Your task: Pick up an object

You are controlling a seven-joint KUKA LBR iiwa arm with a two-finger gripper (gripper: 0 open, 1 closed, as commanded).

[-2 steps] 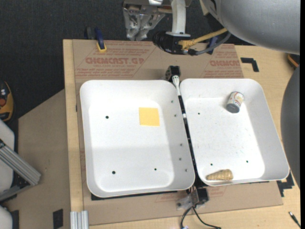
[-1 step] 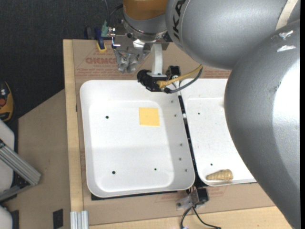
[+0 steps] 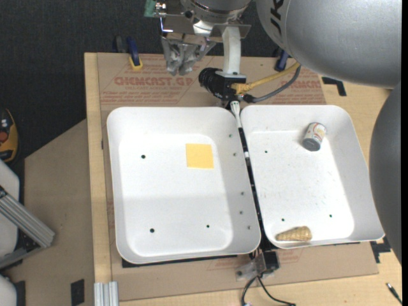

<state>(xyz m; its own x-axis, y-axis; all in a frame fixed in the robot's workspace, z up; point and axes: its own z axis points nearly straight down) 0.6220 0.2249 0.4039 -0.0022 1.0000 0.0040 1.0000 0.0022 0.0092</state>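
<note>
The gripper (image 3: 182, 55) hangs beyond the bins; whether it is parted, I cannot tell. The yellow square (image 3: 199, 156) lies nearest, below it: descend straight, centred over it.

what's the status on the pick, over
Claw up above the bench behind the left bin, nothing between its fingers. Yellow square flat in left bin; can and cone in right bin. Nothing blocking.

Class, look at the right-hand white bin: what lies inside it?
Inside the right bin lie a small can on its side near the far edge and a tan cone-shaped piece at the near edge. The grey arm covers its far right corner.
</note>
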